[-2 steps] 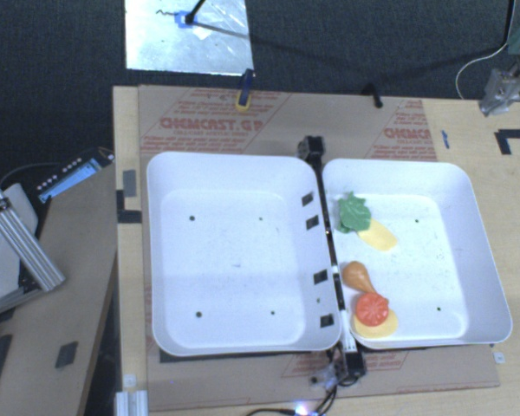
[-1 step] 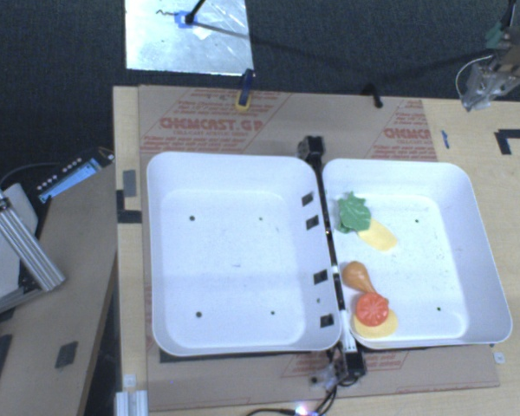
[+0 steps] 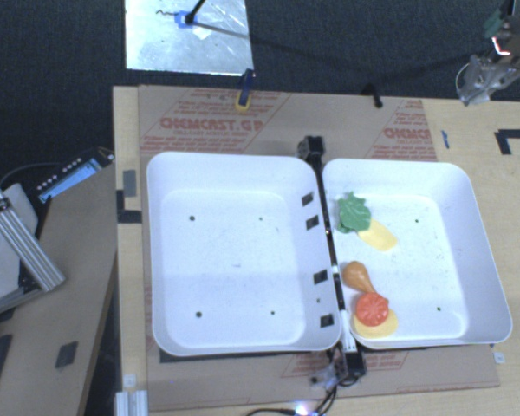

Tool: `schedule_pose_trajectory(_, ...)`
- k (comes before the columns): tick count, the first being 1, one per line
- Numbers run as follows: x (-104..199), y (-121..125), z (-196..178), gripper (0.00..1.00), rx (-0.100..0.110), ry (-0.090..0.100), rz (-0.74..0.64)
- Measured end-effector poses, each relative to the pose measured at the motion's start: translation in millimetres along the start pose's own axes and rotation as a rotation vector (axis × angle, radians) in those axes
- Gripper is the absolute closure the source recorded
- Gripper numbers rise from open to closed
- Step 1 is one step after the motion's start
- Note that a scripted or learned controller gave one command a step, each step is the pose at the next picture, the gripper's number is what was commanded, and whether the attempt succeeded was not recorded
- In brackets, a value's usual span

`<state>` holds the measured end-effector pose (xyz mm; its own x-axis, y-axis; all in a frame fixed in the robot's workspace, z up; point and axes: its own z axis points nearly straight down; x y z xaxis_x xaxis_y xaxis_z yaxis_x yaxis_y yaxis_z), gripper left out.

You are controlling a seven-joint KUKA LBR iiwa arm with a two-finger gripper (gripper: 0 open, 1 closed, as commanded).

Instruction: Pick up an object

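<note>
The tool [image 3: 485,74] hangs near the far right corner of the surface [image 3: 390,120], above the bare board beyond the right bin [image 3: 468,258]; whether it is released or clenched cannot be told, as it is small and blurred. Nothing is seen in its grip.

All the candidate things lie in the right bin, crowded against the wall it shares with the left bin [image 3: 234,258]. A green leafy piece [image 3: 354,213] sits toward the bin's far side, with a pale yellow piece [image 3: 380,236] touching it on the near-right. Closer to the near edge lie an orange drumstick-shaped piece [image 3: 357,276] and, just beside it, a red tomato-like piece [image 3: 373,308] resting on a yellow disc [image 3: 383,324].

The relation that matters: every object lies toward the near-left of the tool, well apart from it, across the open floor of the right bin. The green piece is the nearest. The drumstick's long axis runs slantwise, narrow end toward the dividing wall, so a grasp across it would likely suit best. Their closeness to the wall may crowd the approach.
</note>
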<state>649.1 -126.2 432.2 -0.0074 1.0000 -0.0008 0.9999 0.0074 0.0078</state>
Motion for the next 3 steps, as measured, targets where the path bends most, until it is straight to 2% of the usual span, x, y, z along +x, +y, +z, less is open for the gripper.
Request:
schedule_pose_trajectory(1, 16.6, 20.3, 20.0, 1.0, 0.005, 0.0, 0.001)
schedule_pose_trajectory(2, 108.6, -1.2, 135.0, 1.0, 0.019, 0.006, -0.005)
schedule_pose_trajectory(3, 89.8, -7.2, 12.8, 1.0, -0.008, -0.001, 0.003)
